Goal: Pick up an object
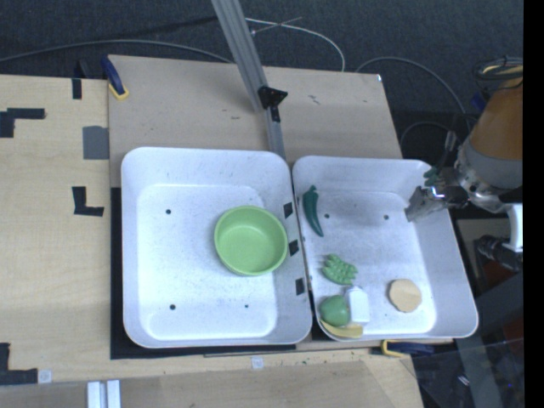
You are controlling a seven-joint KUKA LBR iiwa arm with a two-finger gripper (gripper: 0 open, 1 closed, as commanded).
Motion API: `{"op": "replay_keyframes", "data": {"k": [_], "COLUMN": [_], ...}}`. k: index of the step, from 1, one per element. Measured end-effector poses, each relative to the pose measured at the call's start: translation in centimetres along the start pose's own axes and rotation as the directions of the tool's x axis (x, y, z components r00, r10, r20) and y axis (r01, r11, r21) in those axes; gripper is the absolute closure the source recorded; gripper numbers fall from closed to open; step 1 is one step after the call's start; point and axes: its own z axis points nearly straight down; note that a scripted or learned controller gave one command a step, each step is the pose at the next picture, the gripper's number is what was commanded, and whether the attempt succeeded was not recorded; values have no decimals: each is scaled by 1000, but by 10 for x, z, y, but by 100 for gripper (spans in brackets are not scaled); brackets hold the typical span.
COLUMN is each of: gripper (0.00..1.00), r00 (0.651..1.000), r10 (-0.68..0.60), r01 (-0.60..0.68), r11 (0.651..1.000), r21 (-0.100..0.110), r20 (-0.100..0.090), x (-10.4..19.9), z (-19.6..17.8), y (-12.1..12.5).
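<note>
The tool [422,201] is hanging over the upper right edge of the right bin [442,266], and how far its fingers are parted cannot be told from this view; nothing is showing between them. In that bin a dark green pepper [312,211] is lying near the left wall, with a leafy green piece [339,270], a green ball [335,310], a white block [358,304] and a tan round piece [405,296] lying toward the front. A green bowl [250,240] is sitting in the left bin [153,228].

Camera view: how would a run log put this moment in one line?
gripper: over right bin's far right edge | holding: nothing seen | green bowl: left bin
</note>
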Motion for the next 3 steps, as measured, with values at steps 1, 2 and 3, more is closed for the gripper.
{"op": "replay_keyframes", "data": {"k": [1, 2, 3], "gripper": [100, 100, 100], "r00": [1000, 1000, 1000], "r10": [1, -4, -4], "r01": [-1, 4, 4], "r11": [1000, 1000, 1000], "r21": [1, 4, 5], "r20": [0, -3, -4], "x": [0, 64, 109], "z": [-28, -30, -36], "y": [1, -8, -21]}}
